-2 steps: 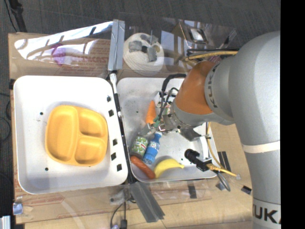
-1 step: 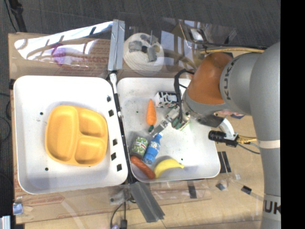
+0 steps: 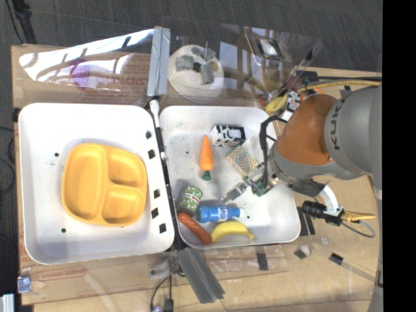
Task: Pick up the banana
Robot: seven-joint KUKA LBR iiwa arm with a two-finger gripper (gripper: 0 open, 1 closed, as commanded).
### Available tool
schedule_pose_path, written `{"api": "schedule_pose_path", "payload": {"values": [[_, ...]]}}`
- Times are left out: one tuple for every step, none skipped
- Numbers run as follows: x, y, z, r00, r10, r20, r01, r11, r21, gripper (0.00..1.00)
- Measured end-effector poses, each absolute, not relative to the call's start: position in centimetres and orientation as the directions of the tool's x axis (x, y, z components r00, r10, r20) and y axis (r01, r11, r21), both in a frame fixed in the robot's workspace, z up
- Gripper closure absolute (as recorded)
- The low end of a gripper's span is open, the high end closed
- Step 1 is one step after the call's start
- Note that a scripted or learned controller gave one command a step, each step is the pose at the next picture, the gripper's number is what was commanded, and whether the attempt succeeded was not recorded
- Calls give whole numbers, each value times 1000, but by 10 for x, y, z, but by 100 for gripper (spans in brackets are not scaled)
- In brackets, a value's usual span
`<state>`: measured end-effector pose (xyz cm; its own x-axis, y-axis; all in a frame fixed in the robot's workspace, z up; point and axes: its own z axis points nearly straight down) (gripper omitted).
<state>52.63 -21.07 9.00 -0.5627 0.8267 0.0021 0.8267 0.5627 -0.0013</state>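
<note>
the banana (image 3: 232,232) lies in the right bin (image 3: 286,221), against its near wall toward the near left corner, curved side up and apart from the arm. just above it and touching or nearly touching lies a blue bottle (image 3: 220,212) on its side, and to the banana's left a red sausage-like toy (image 3: 194,227) slants along the same near wall. a small green can (image 3: 190,197) sits just beyond the sausage, near the bin's left wall. a carrot (image 3: 206,153) stands lengthwise near the bin's middle, tip toward the far wall, with a black-and-white carton (image 3: 229,134) close to the far wall beside it and a speckled grey piece (image 3: 240,161) right of the carrot. the gripper (image 3: 242,188) hangs over the middle of the right bin, above bare floor between the speckled piece and the bottle, with nothing between its fingers; whether they are spread or closed cannot be told. the left bin (image 3: 39,239) holds a yellow divided plate (image 3: 104,184) near its centre.
</note>
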Motion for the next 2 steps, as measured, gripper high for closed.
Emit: {"api": "schedule_pose_path", "payload": {"values": [[477,-172,89,-458,889,5,889,458,-3,0],[478,-173,96,-462,887,7,887,462,-6,100]]}}
